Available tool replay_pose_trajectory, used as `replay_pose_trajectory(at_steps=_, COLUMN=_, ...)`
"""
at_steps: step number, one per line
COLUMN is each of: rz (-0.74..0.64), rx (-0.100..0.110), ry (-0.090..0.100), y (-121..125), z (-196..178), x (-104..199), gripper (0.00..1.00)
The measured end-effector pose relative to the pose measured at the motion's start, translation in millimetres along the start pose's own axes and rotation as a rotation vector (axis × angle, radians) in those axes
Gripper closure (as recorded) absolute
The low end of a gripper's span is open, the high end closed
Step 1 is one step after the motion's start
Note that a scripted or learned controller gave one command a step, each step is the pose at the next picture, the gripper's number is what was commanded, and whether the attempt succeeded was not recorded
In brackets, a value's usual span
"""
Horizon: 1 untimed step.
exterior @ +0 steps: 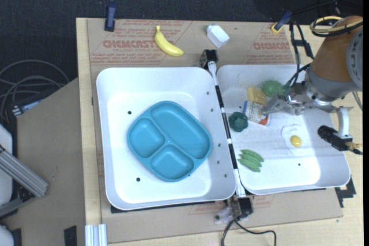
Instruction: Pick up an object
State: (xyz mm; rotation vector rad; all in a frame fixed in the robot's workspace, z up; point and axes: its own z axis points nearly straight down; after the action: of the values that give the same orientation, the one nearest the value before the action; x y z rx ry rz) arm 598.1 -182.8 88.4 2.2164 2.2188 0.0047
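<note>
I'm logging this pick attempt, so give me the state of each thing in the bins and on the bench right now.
Blue divided plate: flat in left bin.
Gripper: low in right bin, at the small packet.
Dark green piece: loose, by the divider.
Pea pod: lying flat.
Fried egg: lying flat.
Banana: on bench, outside bins.

You are looking at a cardboard-topped bench [138,43] that is carrying two white bins: the left bin [112,95] and the right bin [328,173] are sitting edge to edge. Behind the left bin, a yellow banana [167,44] and a small white block [218,36] are lying directly on the cardboard.
</note>
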Motion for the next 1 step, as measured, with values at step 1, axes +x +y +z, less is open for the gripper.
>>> replay_pose_trajectory(at_steps=1, rz=0.004, rx=0.018, ry=0.001, y=53.0, z=3.3, x=75.5, gripper=0.0)
